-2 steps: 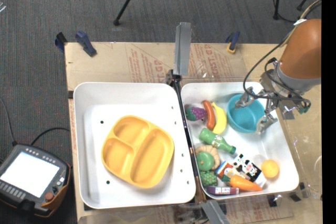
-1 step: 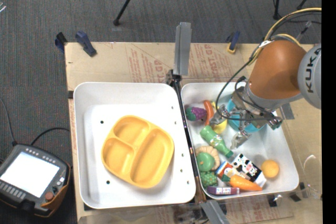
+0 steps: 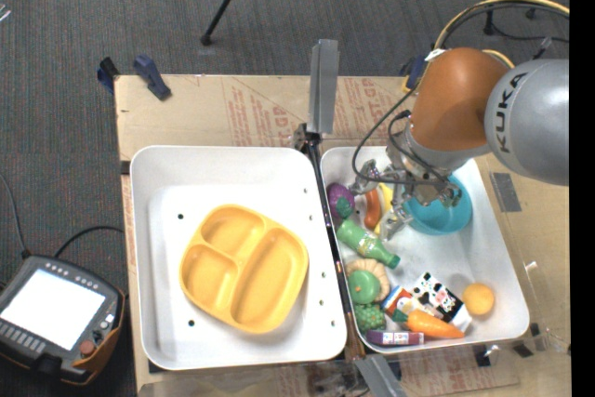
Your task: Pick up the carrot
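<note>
Two white bins sat side by side on the bench. Over the right bin (image 3: 502, 246) hung the gripper (image 3: 398, 200), its claw open wide. Far from it, the carrot (image 3: 433, 324) lay near the front edge.

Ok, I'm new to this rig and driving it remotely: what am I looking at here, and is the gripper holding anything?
One camera looks down at a slant on a bench with two white bins. The grey and orange arm reaches in from the right. Its gripper hangs over the right bin, near a blue bowl and a green toy bottle. I cannot tell whether it holds anything. The carrot lies at that bin's near edge, beside a cow-print carton and an orange ball, apart from the gripper. The left bin holds a yellow divided tray.
</note>
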Controlling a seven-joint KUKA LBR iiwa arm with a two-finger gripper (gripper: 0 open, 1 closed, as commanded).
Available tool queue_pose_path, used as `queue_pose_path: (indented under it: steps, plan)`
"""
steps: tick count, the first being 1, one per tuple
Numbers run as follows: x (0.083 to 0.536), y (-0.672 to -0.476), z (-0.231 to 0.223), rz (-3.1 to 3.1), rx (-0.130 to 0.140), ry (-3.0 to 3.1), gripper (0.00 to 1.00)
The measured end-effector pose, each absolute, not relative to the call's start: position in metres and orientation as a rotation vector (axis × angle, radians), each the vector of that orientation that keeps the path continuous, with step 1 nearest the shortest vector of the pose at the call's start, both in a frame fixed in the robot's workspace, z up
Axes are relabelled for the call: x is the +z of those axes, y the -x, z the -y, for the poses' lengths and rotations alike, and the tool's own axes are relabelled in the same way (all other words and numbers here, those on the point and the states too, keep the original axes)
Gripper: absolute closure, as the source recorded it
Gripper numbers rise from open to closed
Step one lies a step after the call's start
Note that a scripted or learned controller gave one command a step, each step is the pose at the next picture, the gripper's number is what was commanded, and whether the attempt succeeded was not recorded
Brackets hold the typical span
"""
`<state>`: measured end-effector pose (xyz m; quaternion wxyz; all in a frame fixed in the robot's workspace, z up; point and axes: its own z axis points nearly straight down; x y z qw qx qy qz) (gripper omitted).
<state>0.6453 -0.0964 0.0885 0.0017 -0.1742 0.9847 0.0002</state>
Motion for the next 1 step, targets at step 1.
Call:
queue_pose_path:
  steps: [1]
  plan:
    - [0.0886, -0.6136, 0.0916, -3.135, 0.000, 0.151, 0.00]
